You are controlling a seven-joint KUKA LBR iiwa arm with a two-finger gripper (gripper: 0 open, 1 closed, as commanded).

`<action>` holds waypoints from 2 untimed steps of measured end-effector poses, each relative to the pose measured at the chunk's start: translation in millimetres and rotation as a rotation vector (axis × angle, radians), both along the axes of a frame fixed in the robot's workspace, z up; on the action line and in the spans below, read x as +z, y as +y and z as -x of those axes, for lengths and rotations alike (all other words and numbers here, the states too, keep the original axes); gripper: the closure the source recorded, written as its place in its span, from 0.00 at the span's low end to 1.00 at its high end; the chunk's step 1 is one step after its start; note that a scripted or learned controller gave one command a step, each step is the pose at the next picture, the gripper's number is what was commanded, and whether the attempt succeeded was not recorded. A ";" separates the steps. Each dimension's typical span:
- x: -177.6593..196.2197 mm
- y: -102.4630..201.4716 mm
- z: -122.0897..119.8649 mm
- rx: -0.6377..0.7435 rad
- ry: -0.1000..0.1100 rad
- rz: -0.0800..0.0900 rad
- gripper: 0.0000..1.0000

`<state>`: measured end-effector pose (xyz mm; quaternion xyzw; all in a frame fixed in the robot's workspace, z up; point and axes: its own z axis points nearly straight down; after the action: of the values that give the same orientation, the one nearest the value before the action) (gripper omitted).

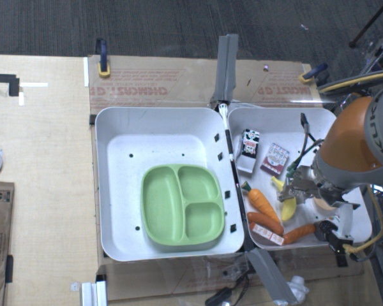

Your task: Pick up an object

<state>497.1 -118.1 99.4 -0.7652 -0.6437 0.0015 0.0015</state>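
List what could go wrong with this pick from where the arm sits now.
1. The gripper hangs over the banana, which lies close to the carrot; a descent could nudge or catch the neighbour instead.
2. The items in the right bin are crowded together, so a slightly off grasp may slide off the curved banana and come up with nothing.
3. The arm covers the bin's right part, so anything lying there is hidden from this camera.

arm (354, 139) — from right, orange band up | pincer (293, 187) — pointing down-left
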 end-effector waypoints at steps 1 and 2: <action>-8.4 18.0 -34.1 0.063 -0.002 0.000 1.00; 114.0 61.8 -40.3 0.021 -0.001 0.002 1.00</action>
<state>537.5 -56.3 213.3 -0.7584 -0.6517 0.0016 0.0003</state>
